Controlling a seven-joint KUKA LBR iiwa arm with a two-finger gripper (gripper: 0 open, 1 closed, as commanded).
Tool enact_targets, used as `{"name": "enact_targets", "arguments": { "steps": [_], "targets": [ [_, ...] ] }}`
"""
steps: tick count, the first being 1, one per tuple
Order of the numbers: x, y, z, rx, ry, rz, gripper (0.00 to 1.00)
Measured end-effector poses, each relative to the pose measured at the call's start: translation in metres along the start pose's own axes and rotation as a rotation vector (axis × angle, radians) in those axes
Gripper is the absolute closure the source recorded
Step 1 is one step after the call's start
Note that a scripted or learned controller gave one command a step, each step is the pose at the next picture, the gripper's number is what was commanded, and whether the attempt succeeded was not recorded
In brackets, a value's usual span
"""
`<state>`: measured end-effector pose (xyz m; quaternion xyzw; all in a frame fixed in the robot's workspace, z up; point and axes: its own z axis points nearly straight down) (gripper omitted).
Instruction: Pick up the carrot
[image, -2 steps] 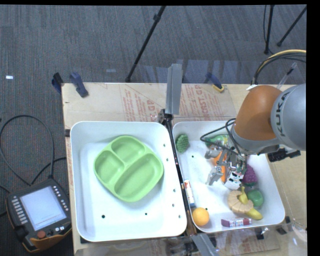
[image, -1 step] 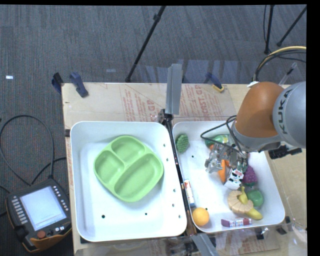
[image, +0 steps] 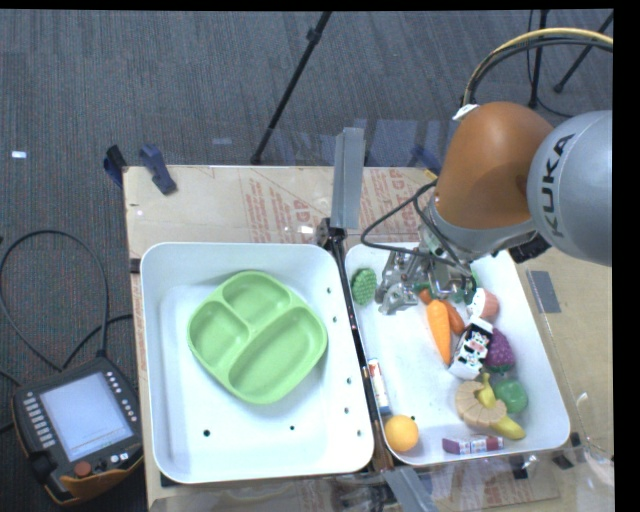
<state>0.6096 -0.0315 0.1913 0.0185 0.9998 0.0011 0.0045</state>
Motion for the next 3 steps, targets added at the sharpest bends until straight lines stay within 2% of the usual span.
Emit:
{"name": "enact_targets", "arguments": {
  "steps": [1,2,3],
  "targets": [
    [0.018,-0.061,-0.079,0.004,-0.002,-0.016,1.00],
    [0.125,-0.086,0.104,0.000,0.014,-0.010,1.00],
    [0.064,-0.111,-0.059,0.003,-0.001,-0.277,1.00]
  ]
}}
